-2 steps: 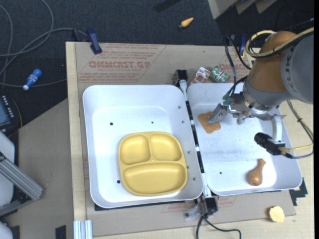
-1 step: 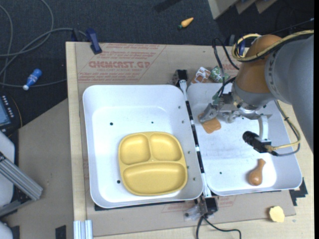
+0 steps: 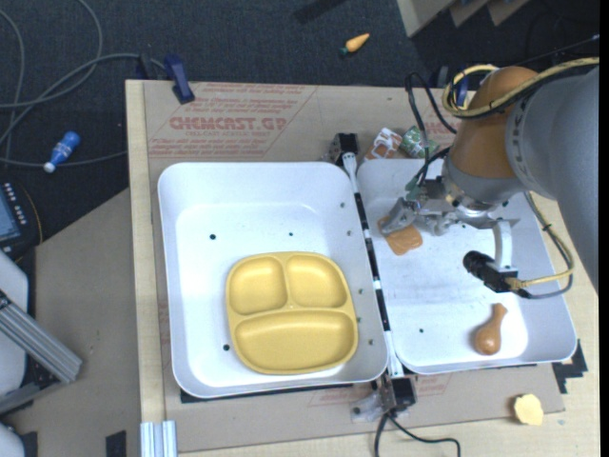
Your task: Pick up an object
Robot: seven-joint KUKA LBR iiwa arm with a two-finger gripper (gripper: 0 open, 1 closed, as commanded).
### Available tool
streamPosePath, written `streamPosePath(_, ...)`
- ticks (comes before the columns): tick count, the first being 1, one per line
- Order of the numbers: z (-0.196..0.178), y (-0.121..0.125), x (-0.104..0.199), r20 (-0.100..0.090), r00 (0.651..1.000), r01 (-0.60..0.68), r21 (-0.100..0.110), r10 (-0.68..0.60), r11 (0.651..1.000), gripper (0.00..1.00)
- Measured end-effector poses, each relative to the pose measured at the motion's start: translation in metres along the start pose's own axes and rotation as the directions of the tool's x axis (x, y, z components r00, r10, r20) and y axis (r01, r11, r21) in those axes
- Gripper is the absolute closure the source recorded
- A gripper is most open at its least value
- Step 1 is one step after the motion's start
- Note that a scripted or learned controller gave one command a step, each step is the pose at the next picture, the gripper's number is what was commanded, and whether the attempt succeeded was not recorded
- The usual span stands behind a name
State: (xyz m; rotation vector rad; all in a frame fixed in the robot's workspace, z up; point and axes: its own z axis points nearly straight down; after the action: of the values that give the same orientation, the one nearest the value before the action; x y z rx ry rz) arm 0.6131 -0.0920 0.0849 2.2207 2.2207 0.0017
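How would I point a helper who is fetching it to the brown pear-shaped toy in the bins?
Start at the right bin of the two white ones. Near its front right corner lies the brown pear-shaped toy, apart from the gripper. Unlike the flat orange-brown piece by the divider, it has a narrow neck.

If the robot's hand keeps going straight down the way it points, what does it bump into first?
Probably the small brown food piece in the right bin, just under the hand. Depth is hard to judge from this view.

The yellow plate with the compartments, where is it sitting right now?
The yellow divided plate lies flat in the left white bin, toward its near edge. The gripper is over the right bin, beside a small orange-brown piece.
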Motion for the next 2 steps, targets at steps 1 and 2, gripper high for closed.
streamPosePath(1,-0.011,0.001,0.0,0.0,1.0,0.0,-0.003,0.0,1.0,1.0)
streamPosePath(2,-0.002,-0.06,-0.03,0.0,1.0,-0.004,0.008,0.004,1.0,1.0)
